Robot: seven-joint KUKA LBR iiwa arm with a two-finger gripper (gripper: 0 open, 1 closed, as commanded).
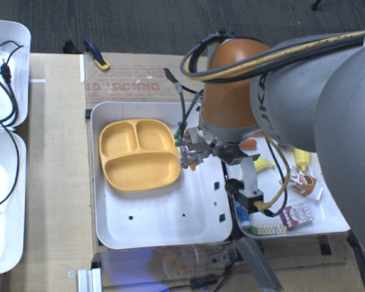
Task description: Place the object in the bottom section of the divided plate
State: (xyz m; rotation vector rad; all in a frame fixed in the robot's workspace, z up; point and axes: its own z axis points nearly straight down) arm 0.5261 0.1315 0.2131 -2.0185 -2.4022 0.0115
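Nearest the camera we've got the right bin's [328,221] front edge, with a small red-and-white packet [297,215] and a strip-like item [264,229] lying by it. A bit further back sit another packet [302,183] and something yellow [302,158], mostly hidden by the arm [304,90]. The left bin [158,224] holds the yellow divided plate [140,154], all three sections bare. The gripper [191,154] sits just beside the plate's right rim, under the orange wrist, so we honestly cannot tell how its jaws stand. A small orange-red bit [193,166] shows right there, possibly the object.
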